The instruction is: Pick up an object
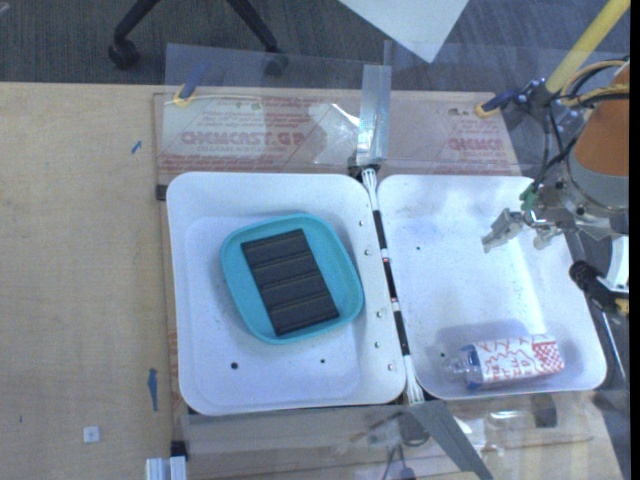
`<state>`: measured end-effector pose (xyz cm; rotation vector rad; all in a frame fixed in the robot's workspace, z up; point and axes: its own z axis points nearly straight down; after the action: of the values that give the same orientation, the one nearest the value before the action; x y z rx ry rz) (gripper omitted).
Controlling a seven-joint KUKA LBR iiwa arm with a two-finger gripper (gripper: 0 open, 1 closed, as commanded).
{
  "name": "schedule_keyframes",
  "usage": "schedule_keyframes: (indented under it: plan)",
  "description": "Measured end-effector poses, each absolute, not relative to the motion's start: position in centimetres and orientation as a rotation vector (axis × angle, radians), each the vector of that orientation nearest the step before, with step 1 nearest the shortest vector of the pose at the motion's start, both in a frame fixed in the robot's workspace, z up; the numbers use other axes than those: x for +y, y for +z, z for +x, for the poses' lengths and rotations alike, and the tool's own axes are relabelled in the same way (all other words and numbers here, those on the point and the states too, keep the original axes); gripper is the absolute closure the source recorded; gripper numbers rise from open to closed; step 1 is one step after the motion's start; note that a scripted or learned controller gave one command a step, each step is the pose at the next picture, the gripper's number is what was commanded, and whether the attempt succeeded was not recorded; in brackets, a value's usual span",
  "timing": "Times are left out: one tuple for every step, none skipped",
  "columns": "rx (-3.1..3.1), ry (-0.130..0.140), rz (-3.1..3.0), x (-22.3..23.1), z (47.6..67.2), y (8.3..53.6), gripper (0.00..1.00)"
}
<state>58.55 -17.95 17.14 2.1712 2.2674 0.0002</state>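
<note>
Hand [515,224] hovers over right bin [440,268]; bottle [505,360] label red-white, seemingly wordless.

My bench [80,268] is tan wood, with a clear plastic sheet [260,133] printed in red letters taped along its far edge. Beyond it, on the grey floor, I see an office chair base [190,8] and a white sheet [395,3].

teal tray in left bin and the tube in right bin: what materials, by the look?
Teal tray: likely moulded plastic, smooth and matte, with rounded edges; its dark ribbed insert could be rubber or foam. Tube: seemingly clear plastic, glossy, with a printed red-and-white label.
</note>
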Motion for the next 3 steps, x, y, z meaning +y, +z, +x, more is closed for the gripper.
schedule_keyframes:
  plan:
    - [1.898,-0.002,2.507,-17.3,51.9,18.7,0.0]
    - [1.759,-0.001,2.603,-13.7,47.9,12.2,0.0]
    - [1.601,-0.002,2.702,-17.0,47.9,16.0,0.0]
